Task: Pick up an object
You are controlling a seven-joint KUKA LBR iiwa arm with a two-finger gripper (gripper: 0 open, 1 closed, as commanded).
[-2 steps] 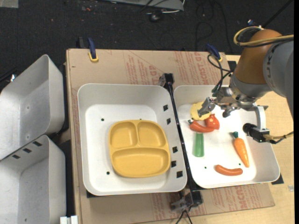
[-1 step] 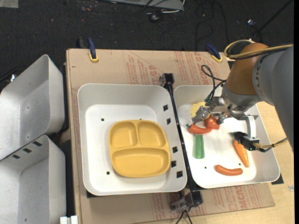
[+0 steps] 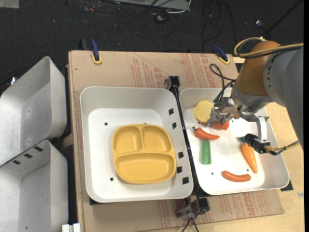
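A brown bench (image 3: 135, 64) bears two white bins (image 3: 91, 129) (image 3: 277, 175) side by side.

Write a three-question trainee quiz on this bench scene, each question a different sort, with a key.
1. True or false: the yellow divided tray lies in the right bin.
2. Which item lies nearest the gripper? A. carrot B. red item C. sausage
3. Fill in: the green stick lies just below the ___ pepper.

Key: 1 false, it lies in the left bin; 2 B; 3 red.
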